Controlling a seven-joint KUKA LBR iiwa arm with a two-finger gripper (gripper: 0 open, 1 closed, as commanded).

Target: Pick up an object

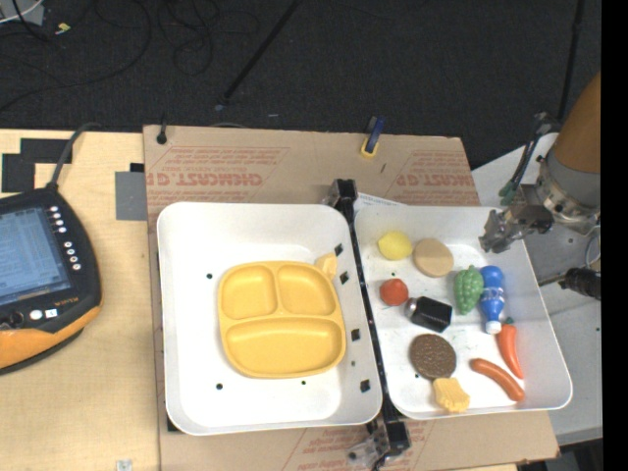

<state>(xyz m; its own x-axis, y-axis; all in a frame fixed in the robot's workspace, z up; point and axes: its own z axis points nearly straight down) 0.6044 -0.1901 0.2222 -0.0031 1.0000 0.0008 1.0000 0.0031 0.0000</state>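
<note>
Camera view, overhead at a slant: the gripper (503,226) hangs at the upper right rim of the right bin (555,356), its dark fingers too indistinct to tell how far apart they stand, and nothing shows between them. Inside that bin lie a blue bottle (493,297) and green toy (468,287) just below the gripper, a carrot (508,347) and sausage (497,378) nearer the bin's lower right corner. Left of the right bin, a yellow tray (281,319) sits in the left bin (186,312).
</note>
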